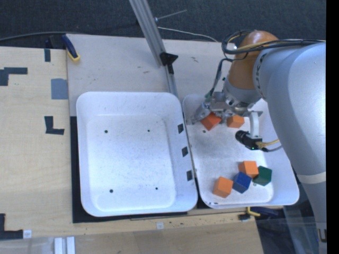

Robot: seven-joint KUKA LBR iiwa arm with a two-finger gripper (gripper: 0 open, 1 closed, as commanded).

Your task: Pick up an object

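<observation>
We judge the grasp step underway: the gripper [218, 111] sits over an orange block [211, 121] in the right bin [283, 194] (far end). We cannot tell its state; next, lift gently.

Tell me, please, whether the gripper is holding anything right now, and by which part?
It cannot be told. The gripper sits low over the right bin with two orange blocks right at it, but no hold is visible.
</observation>
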